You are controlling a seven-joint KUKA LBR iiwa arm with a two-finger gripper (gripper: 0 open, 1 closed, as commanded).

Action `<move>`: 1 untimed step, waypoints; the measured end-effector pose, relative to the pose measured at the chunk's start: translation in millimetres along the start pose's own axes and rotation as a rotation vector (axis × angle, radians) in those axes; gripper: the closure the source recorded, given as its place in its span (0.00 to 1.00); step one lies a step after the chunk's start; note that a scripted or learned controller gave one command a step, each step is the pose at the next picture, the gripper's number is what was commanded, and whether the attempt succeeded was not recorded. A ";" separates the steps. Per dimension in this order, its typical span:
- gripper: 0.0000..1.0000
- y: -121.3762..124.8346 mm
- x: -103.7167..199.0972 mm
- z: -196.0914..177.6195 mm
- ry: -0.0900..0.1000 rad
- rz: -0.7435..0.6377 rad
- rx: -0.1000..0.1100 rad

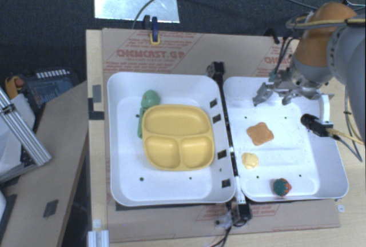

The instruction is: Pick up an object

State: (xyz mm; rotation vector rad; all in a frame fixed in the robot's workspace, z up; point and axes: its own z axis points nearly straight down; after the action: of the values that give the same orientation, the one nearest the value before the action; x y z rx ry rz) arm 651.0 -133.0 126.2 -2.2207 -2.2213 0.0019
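Hand (273, 97): positioned over the far end of the right-hand bin (311, 157), close to the bin floor. The two fingers (260, 95) stand apart, splayed outward. Nothing is seen between them. The arm (323, 40) enters from the side of the hand away from the divider.

Items in the same bin as the hand, all on the near side of it:
- Orange-brown flat piece (260, 134), toast-like, lying flat. It is the item nearest the hand, just short of the fingertips and apart from them.
- Pale yellow lump (250, 160), small, beyond the orange-brown piece from the hand and close to the divider between the bins. It is not touching the piece.
- Teal and red ball (281, 186), farthest from the hand in this bin, near the front wall.

Items in the left-hand bin (123, 126), across the divider from the hand and well apart from it:
- Yellow divided tray (174, 137), three compartments, sitting upright near the middle of the bin.
- Green item (148, 100), at the tray's far corner on the side away from the hand, touching the tray and partly hidden by its rim. Its shape cannot be made out fully.

Both bins rest side by side on a printed board on the tabletop (171, 51).
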 end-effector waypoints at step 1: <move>1.00 2.0 0.1 -14.1 -0.001 -0.001 -0.007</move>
State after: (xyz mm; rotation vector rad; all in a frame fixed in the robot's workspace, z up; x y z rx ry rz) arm 653.0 -132.9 140.3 -2.2235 -2.2261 -0.0043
